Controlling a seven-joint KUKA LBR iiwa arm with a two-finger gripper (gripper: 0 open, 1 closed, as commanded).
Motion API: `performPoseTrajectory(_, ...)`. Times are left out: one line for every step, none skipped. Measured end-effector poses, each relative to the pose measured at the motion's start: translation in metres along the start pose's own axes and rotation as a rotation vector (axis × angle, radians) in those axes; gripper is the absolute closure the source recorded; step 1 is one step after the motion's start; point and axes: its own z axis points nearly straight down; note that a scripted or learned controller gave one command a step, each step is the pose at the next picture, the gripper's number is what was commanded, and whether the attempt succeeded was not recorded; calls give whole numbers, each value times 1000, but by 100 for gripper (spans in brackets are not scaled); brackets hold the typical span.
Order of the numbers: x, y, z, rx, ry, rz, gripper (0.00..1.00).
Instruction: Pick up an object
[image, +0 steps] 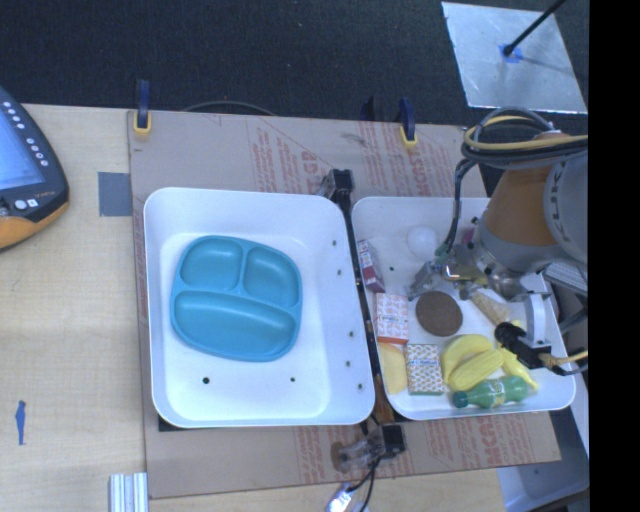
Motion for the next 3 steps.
performPoseTrajectory(1, -43, 1, 9, 2, 2, 0)
performPoseTrajectory(0, -41, -9, 9, 1, 0, 100)
performPoseTrajectory(103, -18, -105, -4, 3, -9, 100)
